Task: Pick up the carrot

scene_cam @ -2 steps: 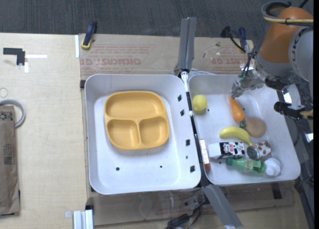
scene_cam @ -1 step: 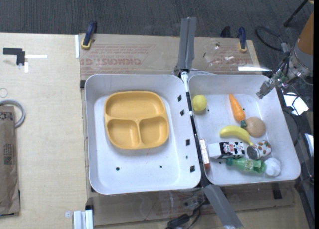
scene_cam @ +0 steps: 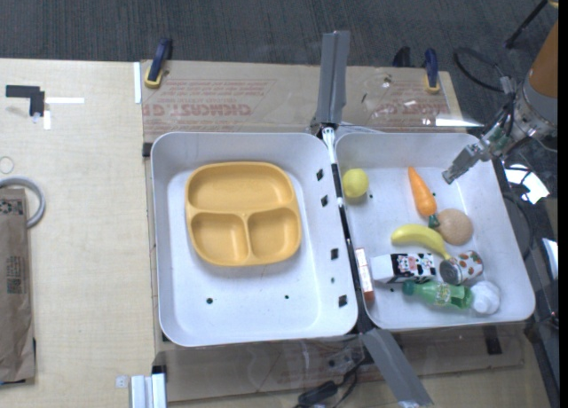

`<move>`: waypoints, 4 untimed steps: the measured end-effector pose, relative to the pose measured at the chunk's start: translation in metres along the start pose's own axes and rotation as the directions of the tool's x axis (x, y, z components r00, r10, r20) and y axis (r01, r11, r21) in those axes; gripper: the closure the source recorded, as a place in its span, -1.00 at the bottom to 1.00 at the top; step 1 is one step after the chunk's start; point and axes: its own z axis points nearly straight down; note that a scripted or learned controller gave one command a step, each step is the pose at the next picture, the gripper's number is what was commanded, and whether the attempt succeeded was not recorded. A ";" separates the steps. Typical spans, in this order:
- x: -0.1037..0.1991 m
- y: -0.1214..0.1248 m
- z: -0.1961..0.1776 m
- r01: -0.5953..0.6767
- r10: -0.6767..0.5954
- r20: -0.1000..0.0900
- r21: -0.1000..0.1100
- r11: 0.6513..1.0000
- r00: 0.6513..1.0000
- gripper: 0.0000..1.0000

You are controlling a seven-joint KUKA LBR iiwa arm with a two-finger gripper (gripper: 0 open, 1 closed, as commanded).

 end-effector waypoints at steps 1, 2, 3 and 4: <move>0.004 0.048 0.118 0.206 -0.206 0.000 -0.001 0.979 0.979 -1.00; 0.019 0.002 0.000 0.256 -0.256 0.001 -0.001 0.967 0.967 -1.00; 0.022 0.055 0.118 0.348 -0.348 0.000 -0.001 0.938 0.938 -1.00; 0.020 0.056 0.107 0.344 -0.344 0.004 -0.004 0.939 0.939 1.00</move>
